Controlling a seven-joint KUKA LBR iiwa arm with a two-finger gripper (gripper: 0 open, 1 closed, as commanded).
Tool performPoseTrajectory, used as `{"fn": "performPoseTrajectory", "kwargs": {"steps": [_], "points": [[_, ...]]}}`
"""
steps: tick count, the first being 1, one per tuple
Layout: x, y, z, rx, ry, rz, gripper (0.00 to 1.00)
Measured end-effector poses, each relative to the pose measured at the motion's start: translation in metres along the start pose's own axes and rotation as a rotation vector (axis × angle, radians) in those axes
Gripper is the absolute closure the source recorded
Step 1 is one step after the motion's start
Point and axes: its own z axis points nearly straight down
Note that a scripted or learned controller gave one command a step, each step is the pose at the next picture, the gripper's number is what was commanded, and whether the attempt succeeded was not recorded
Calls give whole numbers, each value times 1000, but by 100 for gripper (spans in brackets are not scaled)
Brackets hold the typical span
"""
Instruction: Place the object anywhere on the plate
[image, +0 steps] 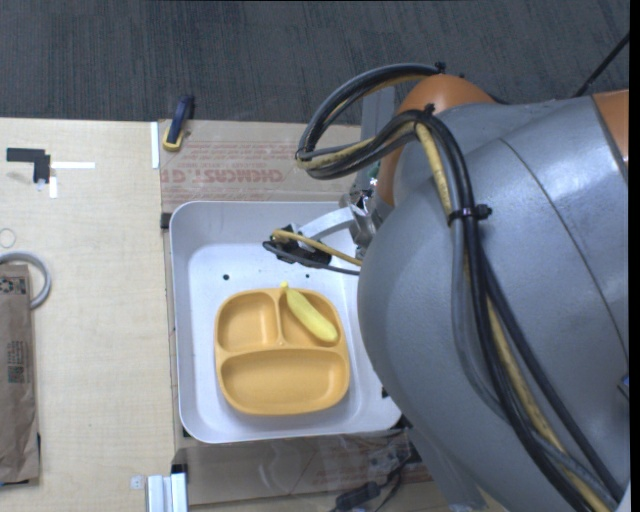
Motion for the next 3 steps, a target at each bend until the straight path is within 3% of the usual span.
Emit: {"fn": "performPoseTrajectory", "kwargs": {"steps": [3], "points": [[0,0,0,0,0,0,0]]}}
